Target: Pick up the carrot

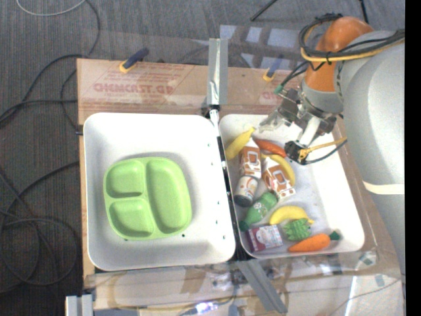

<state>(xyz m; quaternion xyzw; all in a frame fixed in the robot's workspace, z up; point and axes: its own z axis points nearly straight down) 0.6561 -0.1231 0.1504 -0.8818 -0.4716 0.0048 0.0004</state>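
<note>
The carrot point(309, 243), orange with a small green top, lies along the near edge of the right bin point(348, 196), at its near right corner. Next to it on the left are a green knobbly toy point(299, 229) and a pink carton point(265, 237). My gripper point(291, 131) hangs over the far end of the same bin, above a small orange-red piece point(270, 147) and well away from the carrot. Nothing shows in its grasp.
The right bin also holds a banana point(239, 142) at the far left, two brown-and-white cartons point(249, 160), a can point(245, 189), a green bottle point(260, 209) and a second banana point(289, 214). A green divided plate point(148, 197) lies in the left bin point(99, 137).
</note>
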